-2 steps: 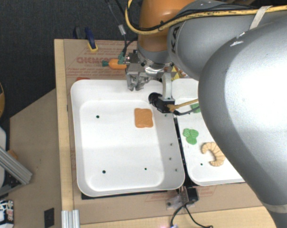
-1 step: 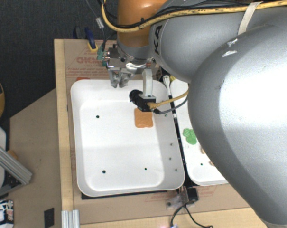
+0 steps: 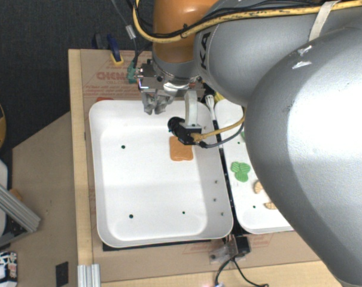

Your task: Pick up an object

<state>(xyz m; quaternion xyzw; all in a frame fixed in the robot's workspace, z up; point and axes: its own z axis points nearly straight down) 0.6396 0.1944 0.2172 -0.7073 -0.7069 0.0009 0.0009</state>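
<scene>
A flat orange-tan object (image 3: 181, 152) lies in the left bin (image 3: 139, 220), right of its middle and close to the right wall. My gripper (image 3: 157, 105) hangs over the far edge of the same bin, up and to the left of the orange object and apart from it. I see nothing held at its tip. The orange-banded wrist and a black cable fitting (image 3: 179, 128) sit just above the orange object and hide part of the bin's far right corner.
The right bin (image 3: 252, 223) holds a green leaf-shaped piece (image 3: 241, 171) and two small tan bits (image 3: 258, 188), and the arm covers much of it. A cardboard sheet (image 3: 85, 160) surrounds the bins. A blue and yellow tool (image 3: 114, 49) lies beyond the far edge.
</scene>
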